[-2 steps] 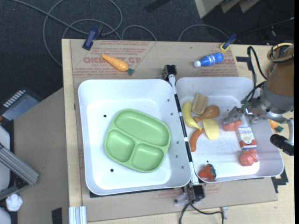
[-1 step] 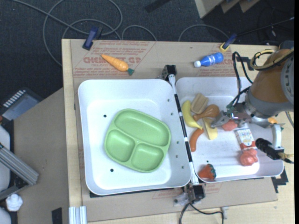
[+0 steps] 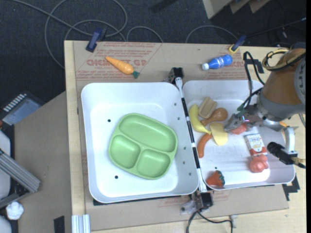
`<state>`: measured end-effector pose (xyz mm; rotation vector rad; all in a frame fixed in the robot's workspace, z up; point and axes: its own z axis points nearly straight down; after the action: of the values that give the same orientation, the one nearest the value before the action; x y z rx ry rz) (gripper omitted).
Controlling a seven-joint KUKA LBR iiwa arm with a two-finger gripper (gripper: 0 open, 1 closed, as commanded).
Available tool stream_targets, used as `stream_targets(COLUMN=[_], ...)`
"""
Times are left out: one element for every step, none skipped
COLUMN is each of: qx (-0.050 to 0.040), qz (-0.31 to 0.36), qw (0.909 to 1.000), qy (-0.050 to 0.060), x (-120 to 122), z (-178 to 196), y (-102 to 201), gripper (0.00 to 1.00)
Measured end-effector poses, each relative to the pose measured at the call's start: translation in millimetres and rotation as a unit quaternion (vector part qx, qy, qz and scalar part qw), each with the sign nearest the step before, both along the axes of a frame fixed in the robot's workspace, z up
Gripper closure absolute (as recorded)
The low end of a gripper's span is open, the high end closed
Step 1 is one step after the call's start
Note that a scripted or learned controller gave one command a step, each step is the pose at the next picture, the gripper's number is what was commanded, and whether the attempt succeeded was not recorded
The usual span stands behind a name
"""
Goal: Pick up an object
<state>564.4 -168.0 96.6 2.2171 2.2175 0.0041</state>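
The right bin [image 3: 233, 89] holds several toy foods. A yellow banana [image 3: 194, 118] and a yellow piece [image 3: 219, 136] lie at its left, beside tan wooden blocks [image 3: 207, 106] and an orange sausage shape [image 3: 203, 145]. A strawberry [image 3: 215, 179] sits at the front rim. A red-and-white packet [image 3: 254, 143] and a pink-red lump [image 3: 259, 164] lie at the right. My gripper [image 3: 236, 124] is low in the middle of this bin, right over a small red object [image 3: 239, 129] that it partly hides. Whether it holds that object is unclear.
In the left bin [image 3: 97, 106] lies a green divided plate [image 3: 142, 145]. On the bench behind the bins are a toy carrot [image 3: 121, 65], a blue bottle [image 3: 217, 62] and a blue clip [image 3: 95, 39]. The arm's body and black cables [image 3: 250, 67] cover the right bin's far right side.
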Motion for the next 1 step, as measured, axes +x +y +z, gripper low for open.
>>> stream_targets(qx=[0.0016], qz=[0.001], qw=[1.0], qy=[0.0], x=[15.4], z=[-8.7], y=[76.4], gripper=[1.0])
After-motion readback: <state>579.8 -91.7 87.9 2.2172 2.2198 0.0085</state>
